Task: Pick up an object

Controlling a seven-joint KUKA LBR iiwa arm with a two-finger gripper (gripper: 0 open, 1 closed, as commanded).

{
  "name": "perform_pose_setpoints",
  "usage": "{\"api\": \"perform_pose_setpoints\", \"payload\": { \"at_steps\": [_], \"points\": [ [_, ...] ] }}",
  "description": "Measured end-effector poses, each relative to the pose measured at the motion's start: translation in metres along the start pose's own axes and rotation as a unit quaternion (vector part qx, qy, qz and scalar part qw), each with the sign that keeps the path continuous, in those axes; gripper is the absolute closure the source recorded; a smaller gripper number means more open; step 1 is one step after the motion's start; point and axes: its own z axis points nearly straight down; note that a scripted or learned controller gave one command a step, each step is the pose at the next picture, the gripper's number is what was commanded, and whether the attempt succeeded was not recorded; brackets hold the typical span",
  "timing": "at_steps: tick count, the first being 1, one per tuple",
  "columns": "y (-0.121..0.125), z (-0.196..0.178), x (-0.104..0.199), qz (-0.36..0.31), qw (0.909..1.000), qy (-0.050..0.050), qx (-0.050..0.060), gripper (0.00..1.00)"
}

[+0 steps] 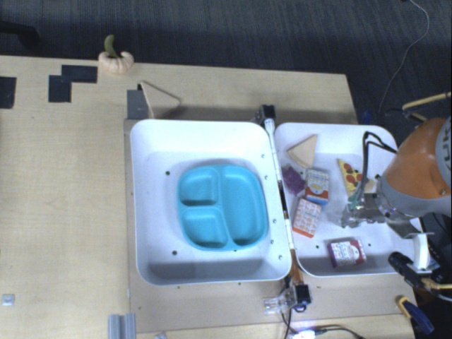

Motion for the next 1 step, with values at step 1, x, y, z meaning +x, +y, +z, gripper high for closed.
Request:
{"api": "perform_pose_setpoints", "payload": {
  "at_steps": [1],
  "points": [
    [-0.0001,0.0001,0.0,0.0,1.0,0.0,0.0,0.0]
  ]
}}
